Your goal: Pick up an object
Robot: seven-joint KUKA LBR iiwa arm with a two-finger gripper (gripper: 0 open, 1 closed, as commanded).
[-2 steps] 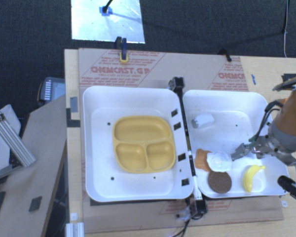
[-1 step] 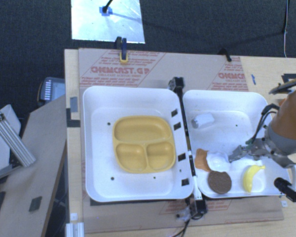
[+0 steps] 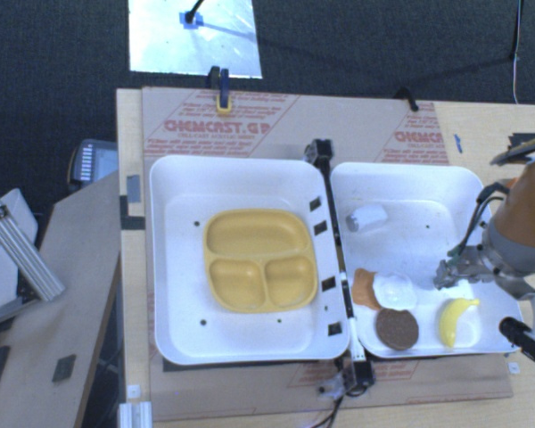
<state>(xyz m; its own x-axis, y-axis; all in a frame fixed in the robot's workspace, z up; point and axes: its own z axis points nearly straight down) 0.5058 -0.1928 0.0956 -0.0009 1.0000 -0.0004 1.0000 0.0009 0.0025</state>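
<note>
From my remote station, I see the gripper (image 3: 452, 273) hanging low inside the right bin (image 3: 410, 178), just above and slightly left of the yellow banana (image 3: 456, 320), which lies near that bin's front right corner. Whether the gripper touches the bin floor, I cannot tell. Left of the banana sits a round brown cookie-like disc (image 3: 397, 328); just behind the disc rest a small white piece (image 3: 395, 290) and, touching its left side, an orange-tan piece (image 3: 365, 287). Farther back from the banana, towards the bin's rear left, lies a pale cylinder (image 3: 366, 218). Nothing I can make out sits between the gripper's tips, and the slant of the camera leaves me unable to tell whether they are spread or pressed together. Well to the banana's left, across the divider, the left bin (image 3: 174, 185) holds a yellow three-compartment tray (image 3: 259, 259), lying flat near its middle.
</note>
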